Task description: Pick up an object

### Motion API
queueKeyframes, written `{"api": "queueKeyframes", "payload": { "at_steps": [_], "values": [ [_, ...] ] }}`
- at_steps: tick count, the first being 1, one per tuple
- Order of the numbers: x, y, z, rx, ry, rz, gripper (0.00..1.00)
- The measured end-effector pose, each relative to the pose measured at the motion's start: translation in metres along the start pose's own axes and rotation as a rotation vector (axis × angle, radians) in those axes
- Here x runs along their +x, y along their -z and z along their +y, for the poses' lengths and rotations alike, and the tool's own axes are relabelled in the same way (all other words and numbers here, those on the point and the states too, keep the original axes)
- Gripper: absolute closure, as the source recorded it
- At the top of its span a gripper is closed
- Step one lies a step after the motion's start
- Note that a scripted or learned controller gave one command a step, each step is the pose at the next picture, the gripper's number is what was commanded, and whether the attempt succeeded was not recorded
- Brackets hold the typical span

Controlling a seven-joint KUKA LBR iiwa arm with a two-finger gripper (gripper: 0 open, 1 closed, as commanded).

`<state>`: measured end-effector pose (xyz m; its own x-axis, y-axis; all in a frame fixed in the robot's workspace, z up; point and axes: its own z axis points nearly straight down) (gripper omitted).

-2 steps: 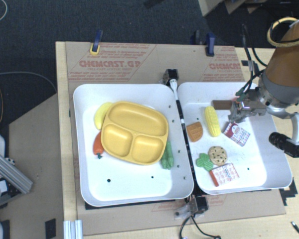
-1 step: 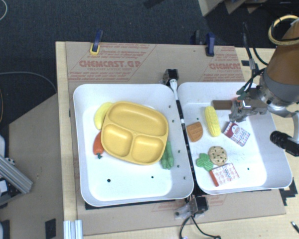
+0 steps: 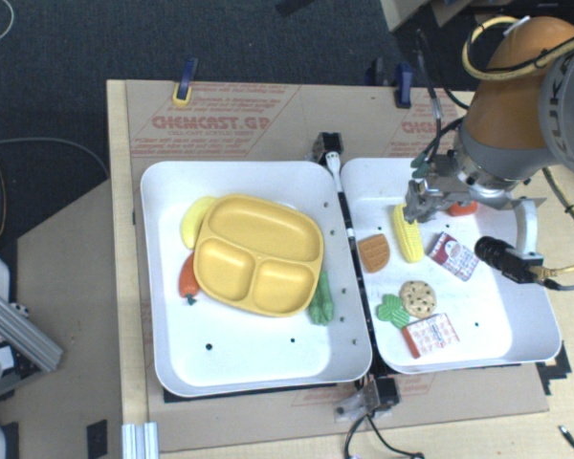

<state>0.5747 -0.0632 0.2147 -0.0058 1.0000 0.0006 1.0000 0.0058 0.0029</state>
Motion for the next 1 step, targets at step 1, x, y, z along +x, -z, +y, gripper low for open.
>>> {"api": "queueKeyframes", "payload": {
  "at_steps": [1],
  "values": [
    [0.0500,-0.0048,0.0193,0.000,0.000,0.000,1.00]
  ]
}}
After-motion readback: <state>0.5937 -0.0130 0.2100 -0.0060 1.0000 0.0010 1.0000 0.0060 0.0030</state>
